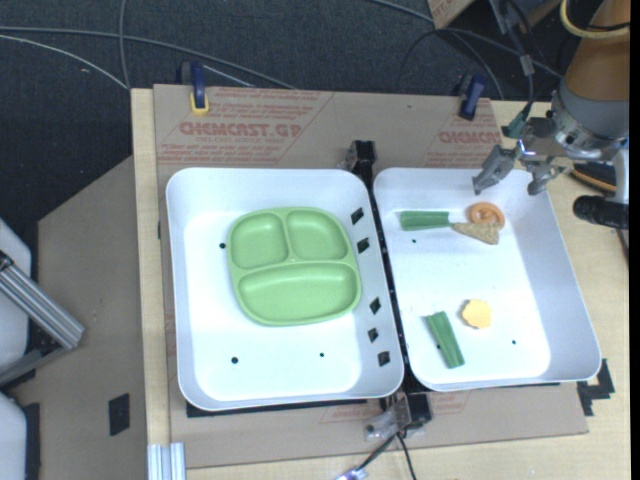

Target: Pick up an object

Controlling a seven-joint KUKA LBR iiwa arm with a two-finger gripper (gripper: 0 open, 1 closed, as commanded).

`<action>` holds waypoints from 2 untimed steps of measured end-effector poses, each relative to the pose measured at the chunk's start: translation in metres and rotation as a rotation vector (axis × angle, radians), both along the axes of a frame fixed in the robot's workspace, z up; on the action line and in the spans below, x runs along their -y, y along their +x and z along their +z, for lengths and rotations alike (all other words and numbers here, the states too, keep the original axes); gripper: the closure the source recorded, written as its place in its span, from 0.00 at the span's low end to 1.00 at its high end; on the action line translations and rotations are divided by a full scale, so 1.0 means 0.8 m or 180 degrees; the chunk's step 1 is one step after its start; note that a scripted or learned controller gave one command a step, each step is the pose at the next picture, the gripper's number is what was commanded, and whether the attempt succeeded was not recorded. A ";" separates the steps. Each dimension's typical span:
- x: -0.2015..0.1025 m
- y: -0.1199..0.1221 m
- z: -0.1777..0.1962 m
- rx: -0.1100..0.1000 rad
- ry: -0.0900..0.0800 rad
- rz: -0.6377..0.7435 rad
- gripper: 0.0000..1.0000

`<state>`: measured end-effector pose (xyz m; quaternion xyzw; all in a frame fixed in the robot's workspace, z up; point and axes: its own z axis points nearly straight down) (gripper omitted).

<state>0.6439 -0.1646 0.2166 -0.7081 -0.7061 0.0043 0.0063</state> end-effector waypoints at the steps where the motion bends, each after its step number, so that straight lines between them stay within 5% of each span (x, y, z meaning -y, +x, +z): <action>1: 0.000 0.004 0.011 0.0047 -0.0009 0.0010 0.00; 2: -0.003 -0.010 -0.055 0.0029 -0.0003 0.0010 0.00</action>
